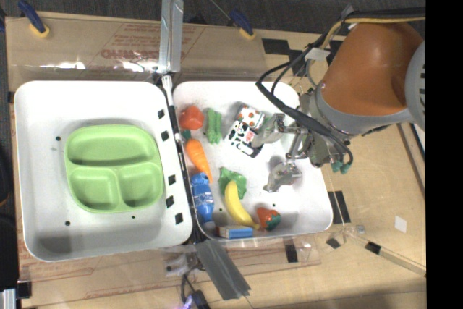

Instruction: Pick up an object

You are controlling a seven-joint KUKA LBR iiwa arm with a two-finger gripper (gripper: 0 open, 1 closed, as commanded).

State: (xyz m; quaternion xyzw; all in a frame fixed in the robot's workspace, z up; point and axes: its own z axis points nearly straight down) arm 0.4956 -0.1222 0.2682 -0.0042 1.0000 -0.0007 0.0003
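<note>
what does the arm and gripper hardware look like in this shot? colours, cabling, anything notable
One arm, coming in from the right: a rounded orange band above a grey wrist collar. Black cables, with a yellow one among them, loop off the wrist over the right bin. The gripper is bare grey metal with small linkages, and there is a small teal part at its right side.

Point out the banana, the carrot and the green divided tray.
banana [235,203]: camera view, on the middle of its yellow curve.
carrot [197,157]: camera view, on its orange body.
green divided tray [110,144]: camera view, on the floor of its long upper compartment.
</note>
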